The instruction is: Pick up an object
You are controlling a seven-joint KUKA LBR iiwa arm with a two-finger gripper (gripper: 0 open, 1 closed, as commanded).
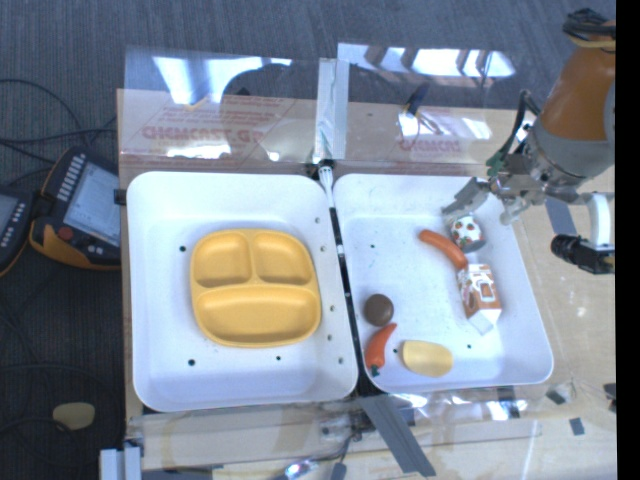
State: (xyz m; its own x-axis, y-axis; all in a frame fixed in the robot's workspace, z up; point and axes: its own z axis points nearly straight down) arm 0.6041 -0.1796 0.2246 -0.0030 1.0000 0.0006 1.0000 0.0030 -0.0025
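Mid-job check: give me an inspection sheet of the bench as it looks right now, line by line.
Surface: two white bins side by side, the left bin and the right bin.
Job's things: in the right bin, an orange sausage, a spotted ball, a small carton, a brown ball, a red pepper and a yellow potato.
Clutter: a yellow divided plate lies in the left bin.
Gripper: the gripper hovers over the right bin's far right corner, near the spotted ball; nothing seen between its fingers.
Cables: black cables run on the floor at left.
Surroundings: a handheld pendant lies on grey carpet left of the bins.
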